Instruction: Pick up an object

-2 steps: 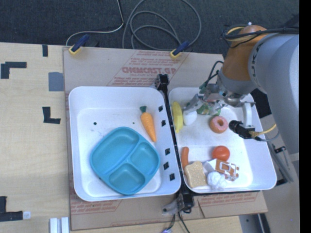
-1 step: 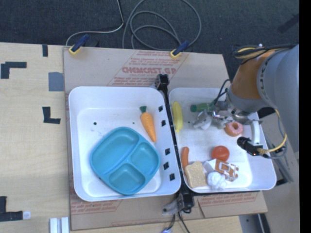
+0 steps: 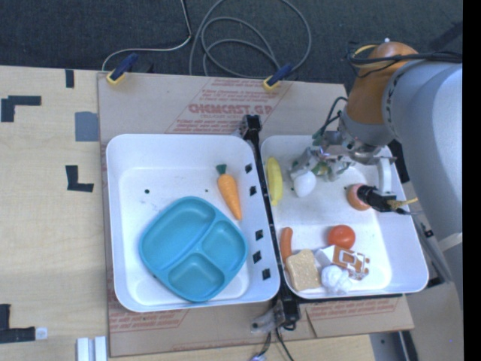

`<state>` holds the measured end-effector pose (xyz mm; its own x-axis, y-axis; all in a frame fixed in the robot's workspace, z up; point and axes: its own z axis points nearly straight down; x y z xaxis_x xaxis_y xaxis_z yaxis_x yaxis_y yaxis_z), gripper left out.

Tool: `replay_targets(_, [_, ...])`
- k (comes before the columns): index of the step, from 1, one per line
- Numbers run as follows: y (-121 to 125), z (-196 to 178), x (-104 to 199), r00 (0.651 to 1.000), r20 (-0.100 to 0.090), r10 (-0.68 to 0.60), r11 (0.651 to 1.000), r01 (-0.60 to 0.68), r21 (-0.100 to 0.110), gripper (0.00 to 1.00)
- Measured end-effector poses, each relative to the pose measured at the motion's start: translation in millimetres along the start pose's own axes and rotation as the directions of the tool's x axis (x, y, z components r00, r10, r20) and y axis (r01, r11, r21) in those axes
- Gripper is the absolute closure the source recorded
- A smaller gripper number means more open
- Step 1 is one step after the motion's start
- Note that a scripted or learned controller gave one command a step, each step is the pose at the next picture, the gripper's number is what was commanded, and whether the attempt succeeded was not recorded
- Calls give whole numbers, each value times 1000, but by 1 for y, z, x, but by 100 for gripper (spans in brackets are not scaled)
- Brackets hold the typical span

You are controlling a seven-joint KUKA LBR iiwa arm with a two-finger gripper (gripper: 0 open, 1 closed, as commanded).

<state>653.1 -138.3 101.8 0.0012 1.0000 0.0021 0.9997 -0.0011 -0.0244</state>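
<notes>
My gripper point(image 3: 322, 162) hangs low over the back of the right bin point(image 3: 402, 235), at the end of the grey arm with its orange band point(image 3: 372, 89). Just in front of it and slightly left lies a white egg-shaped object point(image 3: 304, 183), very close to the gripper; I cannot tell whether they touch. A yellow banana point(image 3: 274, 180) lies along the bin's left wall. A peach-coloured item point(image 3: 355, 196) sits to the gripper's front right.
Nearer the front of the right bin are a red tomato point(image 3: 342, 236), a red sausage point(image 3: 285, 242), a bread slice point(image 3: 303, 270), a white lump point(image 3: 334, 277) and a small patterned box point(image 3: 352, 260). The left bin point(image 3: 128, 164) holds a blue divided plate point(image 3: 192, 248) and a carrot point(image 3: 228, 192).
</notes>
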Motion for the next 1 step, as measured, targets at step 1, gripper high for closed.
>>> replay_targets(1, [3,14,20,1000,1,7,1000,-7,8,0])
